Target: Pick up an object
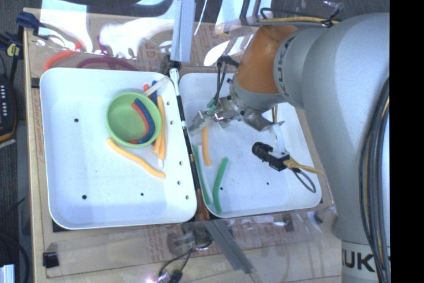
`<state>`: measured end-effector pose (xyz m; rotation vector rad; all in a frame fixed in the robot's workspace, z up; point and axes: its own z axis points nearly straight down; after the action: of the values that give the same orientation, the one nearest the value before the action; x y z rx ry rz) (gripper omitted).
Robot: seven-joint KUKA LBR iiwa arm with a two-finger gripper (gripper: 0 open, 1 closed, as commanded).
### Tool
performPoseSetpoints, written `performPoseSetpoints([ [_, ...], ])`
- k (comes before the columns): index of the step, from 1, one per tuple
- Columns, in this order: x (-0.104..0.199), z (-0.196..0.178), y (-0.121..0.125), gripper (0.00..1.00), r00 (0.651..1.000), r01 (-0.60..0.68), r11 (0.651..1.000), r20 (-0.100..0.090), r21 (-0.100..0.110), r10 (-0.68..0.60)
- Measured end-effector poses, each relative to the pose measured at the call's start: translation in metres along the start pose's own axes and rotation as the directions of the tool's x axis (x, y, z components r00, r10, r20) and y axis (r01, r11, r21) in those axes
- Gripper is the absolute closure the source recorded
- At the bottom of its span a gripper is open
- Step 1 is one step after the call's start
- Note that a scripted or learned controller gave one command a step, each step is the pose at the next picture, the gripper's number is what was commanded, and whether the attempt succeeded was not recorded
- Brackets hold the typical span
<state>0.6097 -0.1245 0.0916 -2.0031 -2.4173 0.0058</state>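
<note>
I watch from far away on my screen. The arm [331, 76] comes in from the right. It is big and grey, with an orange band.

Its gripper [211, 117] is down low over the right bin [265, 192]. It sits near the top left part of that bin. I cannot tell if the gripper is open or closed.

An orange stick [206, 146] lies on the floor of the right bin. It is just under the gripper in my view and points almost straight up and down. I cannot tell if the gripper touches it.

Lower in the same bin lies a bent green stick [221, 181]. A thin green stick [201, 172] lies beside it, close to the bin's left wall.

The left bin [79, 169] has a green bowl [126, 117] in it. The bowl sits in the top right part of that bin. Inside it I see a blue piece [142, 114] and a red piece [136, 140].

Some short sticks [161, 132], orange and yellow, lie right by the bowl's right side. A long yellow stick [136, 159] lies at a slant just below the bowl.
</note>
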Motion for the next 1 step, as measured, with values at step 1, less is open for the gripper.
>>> performPoseSetpoints([
  [1, -0.0008, -0.0099, -0.0001, 1.00, 1.000, 0.005, 1.000, 0.002, 0.002, -0.005],
])
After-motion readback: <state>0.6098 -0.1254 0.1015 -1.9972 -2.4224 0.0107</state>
